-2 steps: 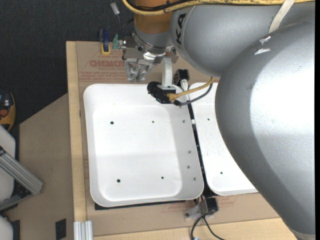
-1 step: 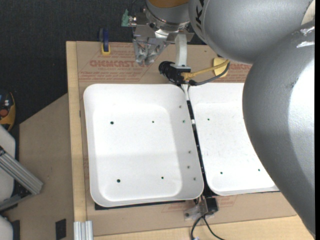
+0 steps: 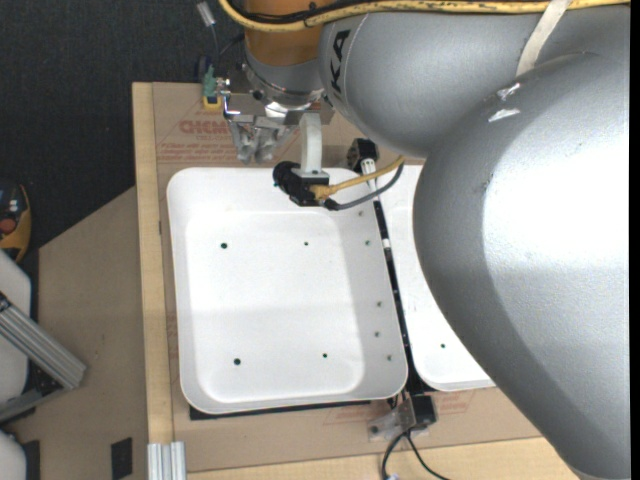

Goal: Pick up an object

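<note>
My gripper (image 3: 256, 146) hangs below the orange band (image 3: 285, 8) at the top of the view. It sits over the far rim of the left white bin (image 3: 200, 268), above the cardboard strip just behind it. A black connector with a tan cable (image 3: 300, 183) dangles from the wrist over the bin's far edge. The bin floor in view shows white plastic with a few small dark dots.
The big grey arm body (image 3: 520, 218) covers most of the right bin (image 3: 450, 363), leaving its near left corner showing. A dark divider (image 3: 392, 278) runs between the bins. Cardboard (image 3: 155, 268) surrounds them, and a metal rail (image 3: 40, 343) lies at the left.
</note>
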Robot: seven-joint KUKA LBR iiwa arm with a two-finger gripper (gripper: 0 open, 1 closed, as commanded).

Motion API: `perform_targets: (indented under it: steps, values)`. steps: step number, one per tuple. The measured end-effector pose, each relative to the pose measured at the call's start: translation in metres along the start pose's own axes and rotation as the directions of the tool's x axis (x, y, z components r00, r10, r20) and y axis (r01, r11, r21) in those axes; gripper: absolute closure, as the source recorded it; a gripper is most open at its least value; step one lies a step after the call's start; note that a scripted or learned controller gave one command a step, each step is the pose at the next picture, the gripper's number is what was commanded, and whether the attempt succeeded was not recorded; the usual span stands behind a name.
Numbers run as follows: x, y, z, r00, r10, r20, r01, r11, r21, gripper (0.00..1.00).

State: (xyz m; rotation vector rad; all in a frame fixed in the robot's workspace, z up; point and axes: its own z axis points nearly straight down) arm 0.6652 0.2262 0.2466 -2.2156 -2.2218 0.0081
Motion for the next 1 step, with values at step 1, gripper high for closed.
perform_targets:
  steps: [1]
  values:
    - [-0.0291, -0.0150, -0.0317, 1.000, 0.004, -0.001, -0.004, 1.000, -0.004, 1.00]
